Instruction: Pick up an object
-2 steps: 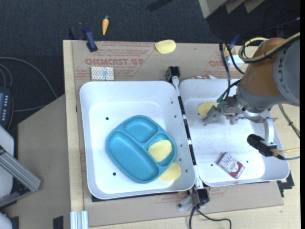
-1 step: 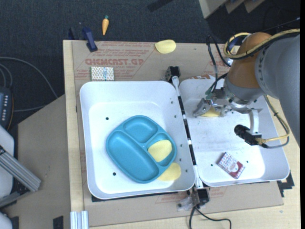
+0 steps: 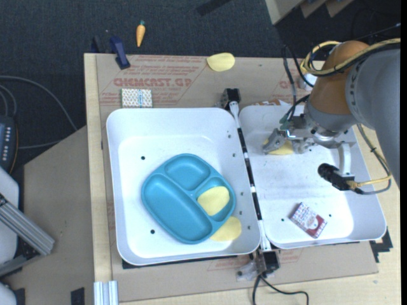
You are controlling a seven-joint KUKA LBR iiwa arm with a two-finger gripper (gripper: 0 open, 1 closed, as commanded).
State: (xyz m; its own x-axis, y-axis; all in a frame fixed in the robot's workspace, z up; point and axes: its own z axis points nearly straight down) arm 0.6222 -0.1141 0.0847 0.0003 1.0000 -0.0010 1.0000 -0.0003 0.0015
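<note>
The bench (image 3: 165, 81) was a tan board printed with red lettering, standing on dark carpet, with grey cables trailing at the left. Two white bins sat side by side on it. The left bin (image 3: 127, 132) held a blue divided tray (image 3: 175, 202) with a yellow piece (image 3: 214, 199) in one compartment and another yellow piece (image 3: 227, 230) just beside the tray's near edge. In the right bin (image 3: 280, 227) the arm's jaws (image 3: 284, 140) were down at the far end, touching a small yellow object (image 3: 282, 149); I cannot tell how far the jaws were open or whether they gripped it. A red-and-white packet (image 3: 308, 219) lay near the front of that bin.
</note>
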